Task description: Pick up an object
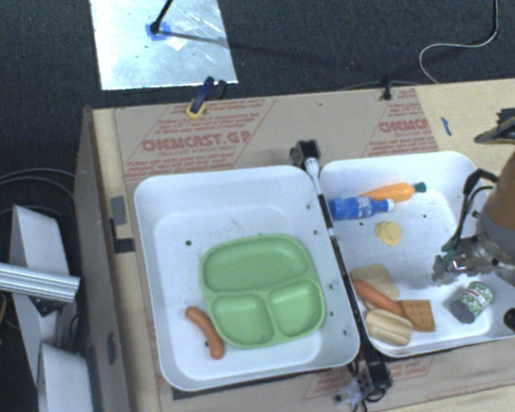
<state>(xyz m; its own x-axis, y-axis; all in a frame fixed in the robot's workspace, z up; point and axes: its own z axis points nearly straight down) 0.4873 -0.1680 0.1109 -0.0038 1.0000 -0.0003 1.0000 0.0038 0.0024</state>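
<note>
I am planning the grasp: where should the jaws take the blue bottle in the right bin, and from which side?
Grip the blue bottle at mid-body, coming from above. It lies flat along the right bin's far side, with the orange carrot close behind it, so closing across its narrow width looks safest.

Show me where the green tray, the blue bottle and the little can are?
green tray (262, 288), camera view, on the ridge between its big and small compartments.
blue bottle (357, 207), camera view, on the middle of its body.
little can (472, 301), camera view, on its side wall.
</note>
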